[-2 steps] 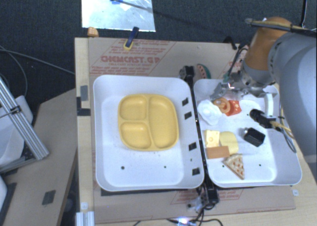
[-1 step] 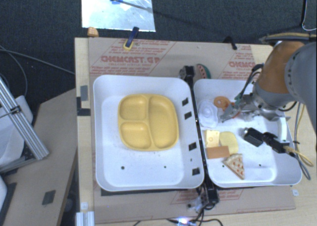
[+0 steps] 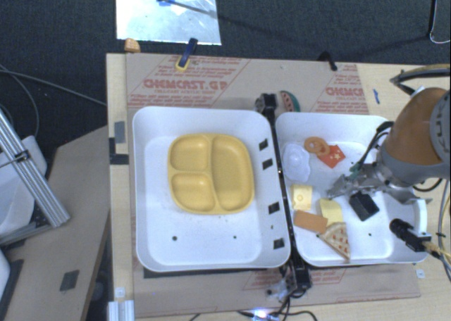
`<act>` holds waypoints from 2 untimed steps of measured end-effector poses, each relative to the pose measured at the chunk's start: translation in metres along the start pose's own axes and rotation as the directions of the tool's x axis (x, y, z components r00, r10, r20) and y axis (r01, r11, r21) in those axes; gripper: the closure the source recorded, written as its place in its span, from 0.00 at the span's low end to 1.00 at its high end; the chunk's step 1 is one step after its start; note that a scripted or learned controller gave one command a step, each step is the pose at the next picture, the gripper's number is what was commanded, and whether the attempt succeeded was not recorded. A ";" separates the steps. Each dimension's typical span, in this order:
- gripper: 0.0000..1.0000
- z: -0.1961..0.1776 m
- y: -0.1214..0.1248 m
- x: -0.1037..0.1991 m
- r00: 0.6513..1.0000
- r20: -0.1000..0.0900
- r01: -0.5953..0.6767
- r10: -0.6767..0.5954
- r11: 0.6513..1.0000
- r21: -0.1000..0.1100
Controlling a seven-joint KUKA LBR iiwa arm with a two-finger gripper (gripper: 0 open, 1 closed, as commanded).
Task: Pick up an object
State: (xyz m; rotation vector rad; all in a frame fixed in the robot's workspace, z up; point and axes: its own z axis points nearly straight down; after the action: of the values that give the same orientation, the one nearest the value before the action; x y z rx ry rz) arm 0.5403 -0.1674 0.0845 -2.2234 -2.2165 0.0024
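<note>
The arm enters from the right, its orange band above the wrist, and the gripper (image 3: 343,187) hangs low over the right bin (image 3: 373,246), its metal fingers pointing left toward the middle of the bin; whether they stand wide or narrow cannot be told from this slanted view, and nothing shows between them. The candidate objects all lie in that right bin. Nearest the fingertips is a pale yellow block (image 3: 330,210), just below and beside them. A second pale yellow block (image 3: 302,196) lies a little to the left, near the bin's inner wall. Below these sit one orange-brown slab (image 3: 310,222) and one waffle-patterned wedge (image 3: 338,240), the two touching or nearly so. Above the gripper, toward the far wall, lie one orange ring (image 3: 316,146) and one red piece (image 3: 332,155) just beside it, and one clear round lid (image 3: 295,163) left of them. One black block (image 3: 363,205) lies just under the wrist. The left bin (image 3: 151,242) holds one yellow divided plate (image 3: 211,173) with three compartments, well apart from the gripper. Two white bins in all sit side by side on a cardboard sheet (image 3: 211,84).
</note>
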 end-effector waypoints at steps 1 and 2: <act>0.00 0.000 -0.056 -0.043 1.000 0.002 -0.002 0.002 1.000 -0.001; 0.00 -0.085 -0.052 -0.040 1.000 0.004 0.007 -0.007 1.000 -0.012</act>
State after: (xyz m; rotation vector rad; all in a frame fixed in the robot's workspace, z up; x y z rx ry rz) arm 0.4889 -0.2073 0.1691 -2.2235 -2.2329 -0.0065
